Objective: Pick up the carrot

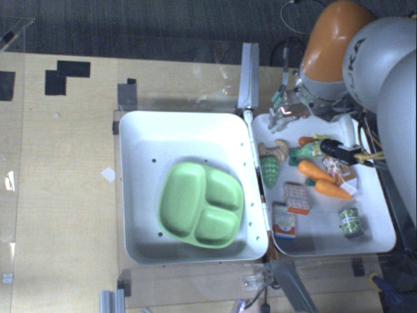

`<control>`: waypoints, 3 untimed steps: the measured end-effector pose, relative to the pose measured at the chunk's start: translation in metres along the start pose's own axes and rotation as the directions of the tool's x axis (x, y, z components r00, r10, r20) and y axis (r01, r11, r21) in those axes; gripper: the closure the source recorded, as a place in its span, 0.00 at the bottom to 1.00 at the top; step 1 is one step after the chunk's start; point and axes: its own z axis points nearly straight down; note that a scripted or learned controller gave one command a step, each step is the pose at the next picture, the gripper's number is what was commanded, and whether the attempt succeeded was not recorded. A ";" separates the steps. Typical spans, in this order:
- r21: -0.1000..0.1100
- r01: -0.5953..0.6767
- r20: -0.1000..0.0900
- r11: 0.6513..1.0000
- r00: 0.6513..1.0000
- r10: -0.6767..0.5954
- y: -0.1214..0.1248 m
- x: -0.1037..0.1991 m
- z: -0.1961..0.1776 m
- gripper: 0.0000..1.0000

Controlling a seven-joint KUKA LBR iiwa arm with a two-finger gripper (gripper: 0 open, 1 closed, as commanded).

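Note:
Two orange carrots lie in the right bin [384, 237]: one [313, 170] near its middle, the other [331, 189] just below and to the right of it, both slanting down to the right. My gripper [282, 114] hangs over the bin's far left corner, up and to the left of the carrots and well apart from them. Nothing shows in its grasp. The grey arm with its orange band reaches in from the upper right.
Around the carrots lie a tan toy [279, 150], a green ridged cone [270, 170], a green piece [306, 152], a red-and-white packet [338, 170], two small boxes [297, 199] [284, 222] and a small can [350, 221]. The left bin [140, 142] holds a green divided plate [172, 204].

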 end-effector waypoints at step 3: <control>0.000 0.450 0.002 0.893 0.893 -0.450 -0.033 -0.107 0.079 0.00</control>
